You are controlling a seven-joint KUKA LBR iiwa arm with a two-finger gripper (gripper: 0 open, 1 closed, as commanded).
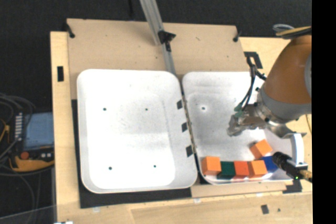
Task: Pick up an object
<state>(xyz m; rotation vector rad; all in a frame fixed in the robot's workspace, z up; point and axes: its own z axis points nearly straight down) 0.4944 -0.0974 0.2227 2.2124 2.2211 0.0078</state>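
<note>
Blocks crowd the near edge of the right bin, at about 6 o'clock on its floor. From 9 o'clock toward 3 o'clock the row reads: an orange block, a green block, a red-orange block, a second orange block, and a blue block partly tucked behind the row's end. A tilted orange block lies just beyond that end, toward 12 o'clock from the blue one. The row's blocks sit touching or nearly touching one another, pressed against the bin's near wall.

The arm enters from 3 o'clock, its orange band broad above the grey wrist. Its gripper hangs over the middle of the right bin, toward 11 o'clock from the tilted orange block and apart from every block. Nothing is visible in the gripper; whether it is spread or closed cannot be told, as the tip is a small grey blur at this angle.

The left bin lies at 9 o'clock of the right one, the 2 sharing a dark-clipped seam. A metal rail slants away toward 12 o'clock from the bins' junction. A blue box with cables rests off the bench at 9 o'clock.
</note>
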